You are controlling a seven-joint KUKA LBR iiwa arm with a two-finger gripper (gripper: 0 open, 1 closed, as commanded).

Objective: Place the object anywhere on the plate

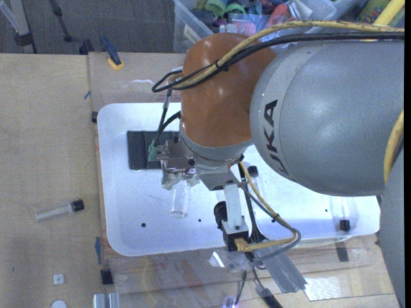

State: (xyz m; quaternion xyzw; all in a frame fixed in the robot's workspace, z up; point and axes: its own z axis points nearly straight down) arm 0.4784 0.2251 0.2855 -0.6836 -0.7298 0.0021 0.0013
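A flat dark rectangular plate (142, 150) lies in the left part of the white bin (122, 223); its right end is hidden under the arm. My gripper (174, 179) hangs over the bin just right of the plate's near corner, below the orange band (215, 88). A small clear tube-like object (180, 201) sits directly under the gripper's tip, over the bin floor and off the plate. The view does not reveal whether the gripper holds it or whether it rests on the bin.
A clear tube with a black cap (59, 209) lies on the wooden bench left of the bin. Small black bits (345, 224) sit in the bin's right part. A crate of colourful toys (257, 5) stands at the back. The large grey arm covers the bin's right half.
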